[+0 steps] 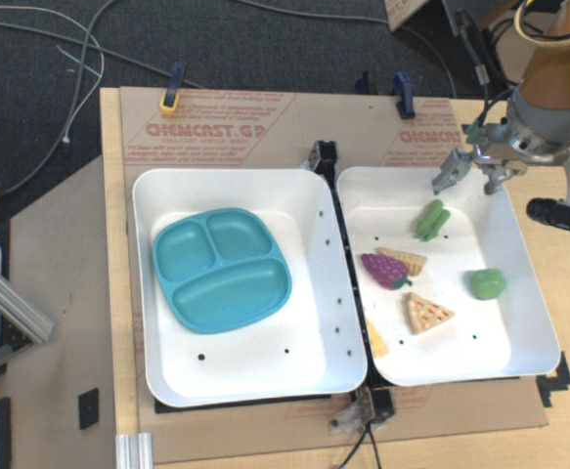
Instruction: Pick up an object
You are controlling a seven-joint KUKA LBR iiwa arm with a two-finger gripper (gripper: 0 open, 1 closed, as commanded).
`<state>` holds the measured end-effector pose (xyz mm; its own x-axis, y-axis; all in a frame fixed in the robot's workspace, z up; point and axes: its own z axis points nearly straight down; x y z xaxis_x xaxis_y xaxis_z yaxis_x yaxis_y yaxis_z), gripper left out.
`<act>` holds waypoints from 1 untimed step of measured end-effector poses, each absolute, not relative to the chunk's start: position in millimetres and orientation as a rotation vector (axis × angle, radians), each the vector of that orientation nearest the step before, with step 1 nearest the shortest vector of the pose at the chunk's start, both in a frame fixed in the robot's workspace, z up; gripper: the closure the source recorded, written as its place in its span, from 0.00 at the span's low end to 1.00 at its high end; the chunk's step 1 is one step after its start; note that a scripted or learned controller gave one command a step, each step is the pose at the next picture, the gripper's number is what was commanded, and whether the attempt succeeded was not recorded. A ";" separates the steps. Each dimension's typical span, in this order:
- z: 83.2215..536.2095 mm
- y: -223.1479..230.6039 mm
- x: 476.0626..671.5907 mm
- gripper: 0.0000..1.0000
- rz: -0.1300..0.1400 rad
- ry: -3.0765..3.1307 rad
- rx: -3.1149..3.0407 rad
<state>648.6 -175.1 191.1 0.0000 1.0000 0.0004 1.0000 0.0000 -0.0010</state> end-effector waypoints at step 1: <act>146.0 -180.6 656.2 0.00 0.001 -2.222 -2.220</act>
